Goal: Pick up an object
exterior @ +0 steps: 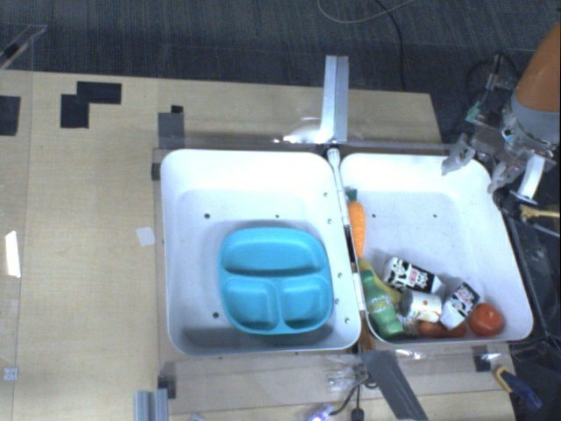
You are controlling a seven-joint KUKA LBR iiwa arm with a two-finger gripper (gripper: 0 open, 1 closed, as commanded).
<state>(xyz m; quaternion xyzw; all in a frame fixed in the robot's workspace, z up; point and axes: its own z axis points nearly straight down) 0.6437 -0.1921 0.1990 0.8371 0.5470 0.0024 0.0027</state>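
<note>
Nothing picked yet. Candidate objects all sit in the right bin [491, 226], bunched along its near edge: tomato [486, 319] in the near right corner, two small black-and-white cartons [412, 275] and [462, 300] beside it, a white cup [424, 305] between them, green bottle [380, 303] against the divider, carrot [356, 224] further up along the divider wall. Items touch or overlap, so it's a cluttered pick; carrot is the most isolated. Gripper [496, 165] is at the bin's far right corner, above the rim, well apart from the pile, fingers look spread with nothing between them. Arm [539, 90] comes in from the right. Left bin [184, 235] holds a blue divided tray [276, 279], not in play. Remaining: travel to the pile, descend, close, lift — basically the whole task.
</note>
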